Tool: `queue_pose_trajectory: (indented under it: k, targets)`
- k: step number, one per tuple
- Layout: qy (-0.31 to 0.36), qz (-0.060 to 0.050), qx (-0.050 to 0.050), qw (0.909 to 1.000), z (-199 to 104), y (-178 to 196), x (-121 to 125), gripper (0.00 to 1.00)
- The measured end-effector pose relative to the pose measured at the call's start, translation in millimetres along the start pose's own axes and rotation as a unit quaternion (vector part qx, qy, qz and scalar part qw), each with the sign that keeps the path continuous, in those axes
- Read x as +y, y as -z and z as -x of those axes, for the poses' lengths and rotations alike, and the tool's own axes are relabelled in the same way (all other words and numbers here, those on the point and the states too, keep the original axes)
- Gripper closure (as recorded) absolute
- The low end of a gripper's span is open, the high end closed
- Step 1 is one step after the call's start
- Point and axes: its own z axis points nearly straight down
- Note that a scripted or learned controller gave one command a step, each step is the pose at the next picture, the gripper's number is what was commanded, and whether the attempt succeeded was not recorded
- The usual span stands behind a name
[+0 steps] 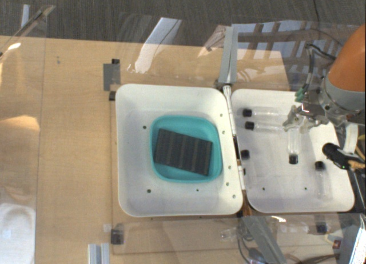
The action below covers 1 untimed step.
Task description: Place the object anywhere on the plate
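Two white bins are seen side by side on a wooden bench (57, 143). In the left bin (131, 194) a teal plate (214, 143) is set near the middle, and a dark ribbed slab (183, 151) lies on it, tilted slightly. The right bin (269, 194) is entered from the right by the arm (350, 66), whose orange band is seen at the frame edge. The pincer (293, 157) is lowered over the right bin's floor, its clear fingers pointing down.
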Motion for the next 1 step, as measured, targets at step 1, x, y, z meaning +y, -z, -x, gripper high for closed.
queue_pose_trajectory:
  k: [1]
  targets:
    - [0.0,0.0,0.0,1.0,0.0,0.0,0.0,0.0]
